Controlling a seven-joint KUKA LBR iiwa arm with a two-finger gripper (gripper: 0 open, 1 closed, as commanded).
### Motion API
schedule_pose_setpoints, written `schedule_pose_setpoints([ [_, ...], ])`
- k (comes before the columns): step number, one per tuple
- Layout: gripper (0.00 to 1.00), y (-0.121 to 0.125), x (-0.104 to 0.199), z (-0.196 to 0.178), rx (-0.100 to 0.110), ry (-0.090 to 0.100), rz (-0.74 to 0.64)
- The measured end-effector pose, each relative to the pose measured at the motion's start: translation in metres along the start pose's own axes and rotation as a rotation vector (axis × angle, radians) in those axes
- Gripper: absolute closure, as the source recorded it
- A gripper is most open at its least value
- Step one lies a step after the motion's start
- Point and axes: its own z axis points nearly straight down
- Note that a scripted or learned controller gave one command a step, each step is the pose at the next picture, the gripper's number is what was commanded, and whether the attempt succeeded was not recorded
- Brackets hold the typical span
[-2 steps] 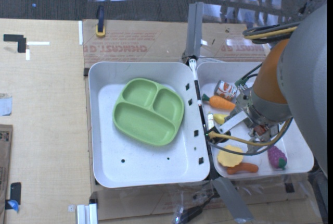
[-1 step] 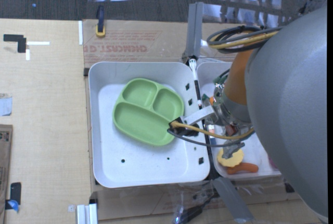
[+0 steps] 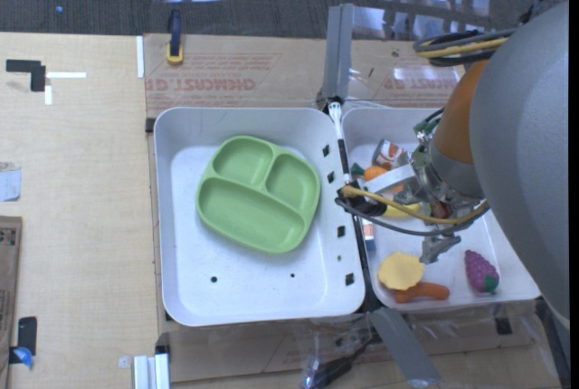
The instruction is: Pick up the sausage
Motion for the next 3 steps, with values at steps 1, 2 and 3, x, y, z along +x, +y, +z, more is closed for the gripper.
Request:
schedule_pose_setpoints([
  [1, 0.0, 0.079, -0.034, 0.093, 0.003, -0.001, -0.006],
  [2, 0.0, 0.067, 0.024, 0.0, 0.001, 0.001, -0.005],
  [3, 0.0, 0.089, -0.038, 0.101, 0.004, 0.001, -0.188],
])
